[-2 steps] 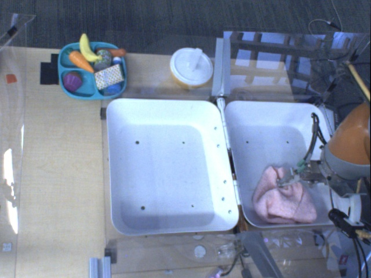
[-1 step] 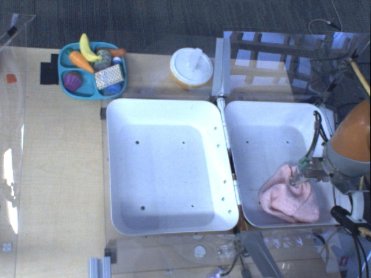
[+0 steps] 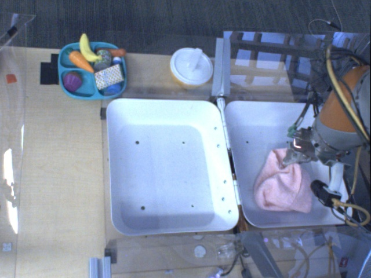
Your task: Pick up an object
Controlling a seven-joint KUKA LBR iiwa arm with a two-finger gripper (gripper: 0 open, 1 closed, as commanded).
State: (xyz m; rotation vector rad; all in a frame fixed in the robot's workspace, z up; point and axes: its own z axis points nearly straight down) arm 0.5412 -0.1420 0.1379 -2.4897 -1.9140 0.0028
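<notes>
On the bench two shallow white bins sit side by side, and the arm, grey with an orange band, reaches in from the right over the right bin. Its gripper is low at the upper edge of a pink cloth, which lies bunched in the near right part of that bin. The cloth's top rises to a small peak right at the gripper, where the metal parts and the fabric overlap. The wrist hides that spot too much to tell whether the cloth is held there, or how the gripper is set. Most of the cloth rests on the bin floor in a rounded heap, with its lower edge near the bin's front wall.

Yellow and black cables loop down from the arm at the right, just beside the cloth. The left bin is the larger one in view, its floor marked with a few small dark dots. A grey divider rail runs between the two bins.

Beyond the bins, on the wooden bench top, stands a blue compartment tray at the far left, holding toy food: a banana, a carrot, a purple piece and a speckled block. To its right, just behind the left bin's far wall, sits a round white lidded container with a yellow base.
</notes>
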